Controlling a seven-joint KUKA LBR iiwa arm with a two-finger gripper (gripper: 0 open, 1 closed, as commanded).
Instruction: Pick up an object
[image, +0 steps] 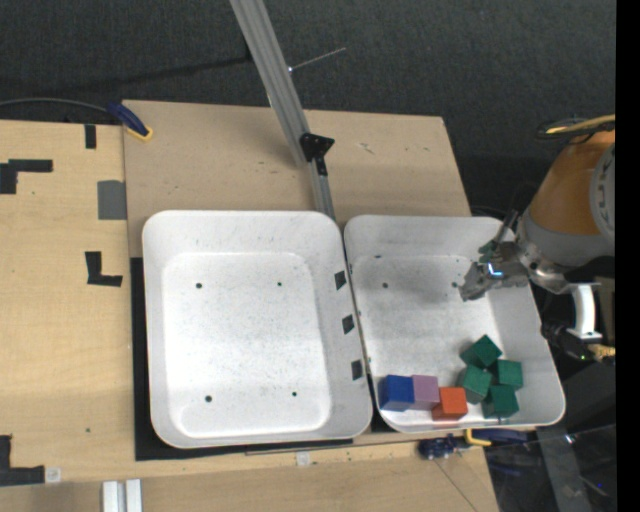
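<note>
Nearest the camera, along the front wall of the right bin (520, 300), the candidates for picking sit bunched together: a blue block (397, 390), a pale purple block (425, 388) touching it, an orange block (452, 402) just beside that, and a loose heap of 4 green blocks (492, 375) in the front right corner. None of them is lifted or gripped, so the task looks barely begun; choosing 1 block, descending on it, closing and raising it all remain. Farther back over the same bin hangs the gripper (478, 281), poised above bare white floor near the bin's middle right and well apart from the cluster, with nothing between its tips. Whether it is released or clenched I cannot tell at this size. Behind it the orange band (565, 195) and grey wrist lean in from the right edge, the tool angled down and leftward. The left bin (160, 240) lies alongside, and beyond both, a slanted metal rail (280, 80) crosses the wooden bench (400, 150).
</note>
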